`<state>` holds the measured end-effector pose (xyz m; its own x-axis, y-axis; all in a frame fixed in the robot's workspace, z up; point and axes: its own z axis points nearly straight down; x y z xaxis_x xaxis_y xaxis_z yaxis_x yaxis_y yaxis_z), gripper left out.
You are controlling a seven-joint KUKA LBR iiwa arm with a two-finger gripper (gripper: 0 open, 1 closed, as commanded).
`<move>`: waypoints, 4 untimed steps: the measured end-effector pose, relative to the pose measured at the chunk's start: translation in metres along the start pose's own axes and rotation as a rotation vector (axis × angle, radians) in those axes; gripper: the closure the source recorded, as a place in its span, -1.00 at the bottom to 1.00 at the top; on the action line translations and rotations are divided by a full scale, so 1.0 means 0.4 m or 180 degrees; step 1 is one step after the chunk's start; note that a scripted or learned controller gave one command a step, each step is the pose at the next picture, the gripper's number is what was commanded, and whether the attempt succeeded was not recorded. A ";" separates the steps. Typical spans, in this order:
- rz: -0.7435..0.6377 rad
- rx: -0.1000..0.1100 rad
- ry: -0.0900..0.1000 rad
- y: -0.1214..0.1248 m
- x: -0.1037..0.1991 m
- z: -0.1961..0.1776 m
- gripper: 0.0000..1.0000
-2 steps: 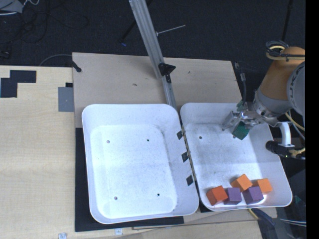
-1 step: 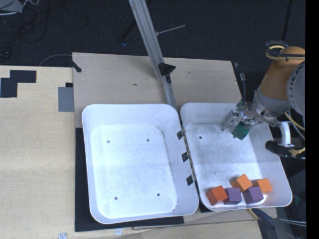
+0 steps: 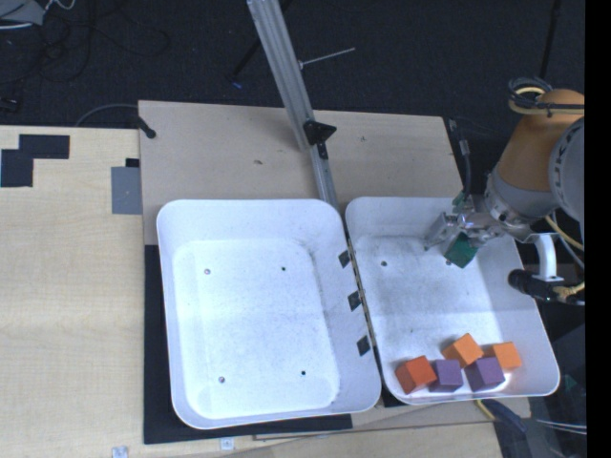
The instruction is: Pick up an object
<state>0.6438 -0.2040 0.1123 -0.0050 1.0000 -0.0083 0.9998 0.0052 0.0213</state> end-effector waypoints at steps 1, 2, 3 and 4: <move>0.0002 0.0000 0.0001 0.000 0.000 0.000 -1.00; 0.0004 -0.0002 0.0001 -0.001 0.000 0.000 -1.00; 0.0006 0.0001 -0.0001 -0.002 -0.003 0.002 -1.00; 0.0003 -0.0005 -0.0002 -0.002 -0.001 0.001 -1.00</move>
<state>0.6431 -0.2043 0.1120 -0.0040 1.0000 -0.0088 0.9997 0.0042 0.0227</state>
